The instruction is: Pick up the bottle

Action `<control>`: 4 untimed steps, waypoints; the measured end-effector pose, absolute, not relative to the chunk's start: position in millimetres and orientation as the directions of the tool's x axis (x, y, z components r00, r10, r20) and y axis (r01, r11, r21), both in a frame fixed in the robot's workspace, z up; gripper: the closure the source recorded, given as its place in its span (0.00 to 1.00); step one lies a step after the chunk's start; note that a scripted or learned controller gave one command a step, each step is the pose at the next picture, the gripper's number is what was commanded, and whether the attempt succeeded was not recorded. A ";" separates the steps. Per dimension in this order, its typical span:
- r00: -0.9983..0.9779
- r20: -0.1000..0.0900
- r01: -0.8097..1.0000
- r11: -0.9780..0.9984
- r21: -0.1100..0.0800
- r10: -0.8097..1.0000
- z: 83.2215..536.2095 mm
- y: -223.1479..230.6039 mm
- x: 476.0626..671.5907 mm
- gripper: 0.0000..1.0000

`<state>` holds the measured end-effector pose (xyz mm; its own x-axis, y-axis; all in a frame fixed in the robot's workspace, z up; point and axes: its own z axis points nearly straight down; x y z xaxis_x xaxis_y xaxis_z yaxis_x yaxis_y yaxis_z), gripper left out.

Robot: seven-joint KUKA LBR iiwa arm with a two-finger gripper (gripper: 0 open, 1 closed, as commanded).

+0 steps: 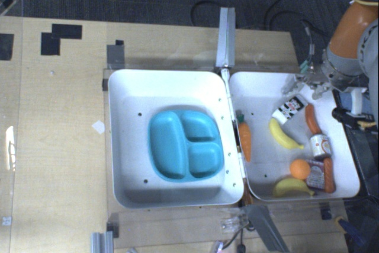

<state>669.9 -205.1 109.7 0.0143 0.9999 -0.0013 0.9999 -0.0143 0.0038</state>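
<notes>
While the pincer hovers at the upper corner of the right bin, its finger state cannot be read from this view; the tips blur into the bin wall.

Bottle: white with a dark printed label, lying on its side, tilted, in the upper half of the right bin. Its top end points up toward the pincer and sits just below it. No contact can be confirmed.

Neighbours: yellow banana just beside the bottle's lower end, possibly touching. Red sausage-shaped item close on the bottle's right. Small can, orange, second banana and dark packet lower in the bin, well apart. Carrot along the left wall. Left bin holds a blue divided tray.

Risks, as judged:
- Bottle is round and lying down; a closure across the curved body may roll or squirt it sideways into the banana.
- Closure at the narrow top end gives a poor hold; the heavier body could swing and slip out on lift.
- Descent this near the corner may clip the bin wall.
- An off-centre approach could catch the red item instead.
</notes>
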 end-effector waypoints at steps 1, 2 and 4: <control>0.013 0.001 1.000 -0.013 0.007 1.000 88.5 -199.5 664.9 0.00; 0.316 0.000 0.949 -0.316 0.007 0.949 145.7 -196.2 670.9 0.00; 0.455 0.026 0.891 -0.455 -0.012 0.890 109.1 -134.9 679.3 0.00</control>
